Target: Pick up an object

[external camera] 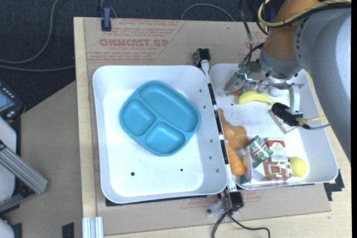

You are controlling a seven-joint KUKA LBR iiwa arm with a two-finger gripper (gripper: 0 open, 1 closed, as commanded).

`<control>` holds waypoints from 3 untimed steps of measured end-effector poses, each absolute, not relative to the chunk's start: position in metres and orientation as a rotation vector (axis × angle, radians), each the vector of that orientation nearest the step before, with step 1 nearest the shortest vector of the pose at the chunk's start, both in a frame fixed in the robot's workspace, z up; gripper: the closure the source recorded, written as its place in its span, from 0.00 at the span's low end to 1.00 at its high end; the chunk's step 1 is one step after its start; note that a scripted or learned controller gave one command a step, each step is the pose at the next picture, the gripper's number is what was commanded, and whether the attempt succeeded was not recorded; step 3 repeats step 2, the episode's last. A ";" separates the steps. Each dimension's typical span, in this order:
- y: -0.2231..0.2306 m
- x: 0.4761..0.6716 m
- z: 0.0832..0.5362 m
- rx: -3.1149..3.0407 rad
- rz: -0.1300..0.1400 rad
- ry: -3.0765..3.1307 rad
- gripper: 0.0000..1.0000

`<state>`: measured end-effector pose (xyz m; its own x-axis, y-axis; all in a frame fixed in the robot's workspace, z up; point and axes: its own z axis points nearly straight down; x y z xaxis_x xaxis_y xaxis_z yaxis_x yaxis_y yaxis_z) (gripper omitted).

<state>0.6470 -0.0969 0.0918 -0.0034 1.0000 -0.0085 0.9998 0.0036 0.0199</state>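
Note:
My gripper (246,84) hangs low over the far left part of the right bin (321,161), at the end of the grey arm with its orange band (285,28). A yellow banana (254,98) lies just in front of the gripper, close to it or touching it. Nothing is visibly held. Further forward in the same bin lie an orange squash-shaped toy (234,134), a carrot (236,163), a small green and white can (259,149), a red and white box (275,164) and a yellow lemon (299,166).
The left bin (111,170) holds a blue divided plate (159,117). A metal divider rail (215,120) runs between the two bins. The arm's bulk covers the right bin's far right corner.

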 end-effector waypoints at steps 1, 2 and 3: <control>-0.092 0.668 0.085 2.216 0.005 2.220 0.00; -0.092 0.668 0.096 2.214 0.003 2.220 1.00; -0.092 0.668 0.096 2.214 0.003 2.220 1.00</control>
